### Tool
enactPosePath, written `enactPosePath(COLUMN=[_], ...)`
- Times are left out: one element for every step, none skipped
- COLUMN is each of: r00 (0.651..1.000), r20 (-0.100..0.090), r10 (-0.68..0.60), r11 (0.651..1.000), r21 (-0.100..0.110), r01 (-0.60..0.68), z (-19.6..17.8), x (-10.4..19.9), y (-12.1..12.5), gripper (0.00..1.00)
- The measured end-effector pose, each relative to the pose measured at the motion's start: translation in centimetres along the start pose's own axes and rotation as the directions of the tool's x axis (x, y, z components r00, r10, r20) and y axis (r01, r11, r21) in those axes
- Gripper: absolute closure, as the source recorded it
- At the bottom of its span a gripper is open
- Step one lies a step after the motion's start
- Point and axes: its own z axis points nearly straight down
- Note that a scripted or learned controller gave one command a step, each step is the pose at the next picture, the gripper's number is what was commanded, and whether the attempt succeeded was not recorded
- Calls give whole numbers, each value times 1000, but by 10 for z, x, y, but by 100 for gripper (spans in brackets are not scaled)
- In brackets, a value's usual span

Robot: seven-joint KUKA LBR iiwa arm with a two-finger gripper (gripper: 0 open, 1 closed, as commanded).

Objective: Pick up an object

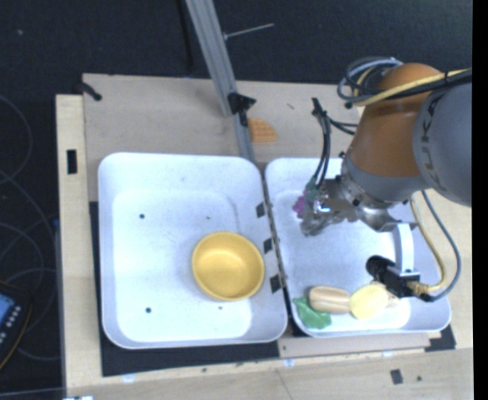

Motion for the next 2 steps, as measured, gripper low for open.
enactPosePath(r00=[1000,1000], r20=[0,0], r10=[0,1], r11=[1000,1000], r21=[1,2], r01=[0,-1], z=[-8,-14], x=[51,99], y=[13,19], gripper=[100,100])
